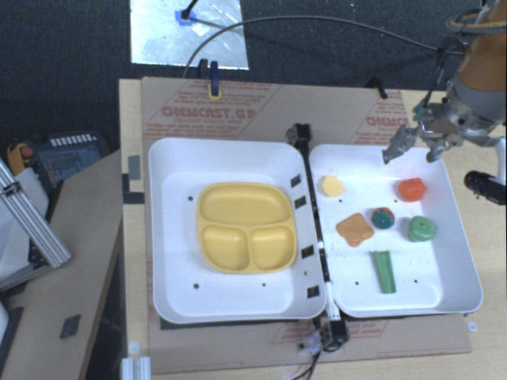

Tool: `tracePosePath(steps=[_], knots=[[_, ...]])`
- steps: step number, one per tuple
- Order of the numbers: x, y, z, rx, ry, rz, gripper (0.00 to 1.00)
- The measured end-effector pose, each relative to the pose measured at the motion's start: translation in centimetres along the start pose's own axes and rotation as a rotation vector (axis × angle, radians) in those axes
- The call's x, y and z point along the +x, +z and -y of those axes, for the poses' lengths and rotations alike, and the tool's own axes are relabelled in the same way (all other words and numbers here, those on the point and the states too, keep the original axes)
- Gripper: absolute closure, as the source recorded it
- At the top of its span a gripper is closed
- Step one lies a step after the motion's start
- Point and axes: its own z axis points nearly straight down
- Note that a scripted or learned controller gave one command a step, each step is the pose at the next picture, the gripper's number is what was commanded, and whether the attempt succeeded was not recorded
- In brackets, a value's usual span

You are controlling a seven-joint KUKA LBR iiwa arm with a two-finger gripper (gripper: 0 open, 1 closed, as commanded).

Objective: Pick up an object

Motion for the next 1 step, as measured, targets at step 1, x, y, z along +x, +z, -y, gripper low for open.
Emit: tracePosePath(steps=[1], knots=[[0.03,-0.65,-0.19,-0.011,-0.002,0.002,0.00]])
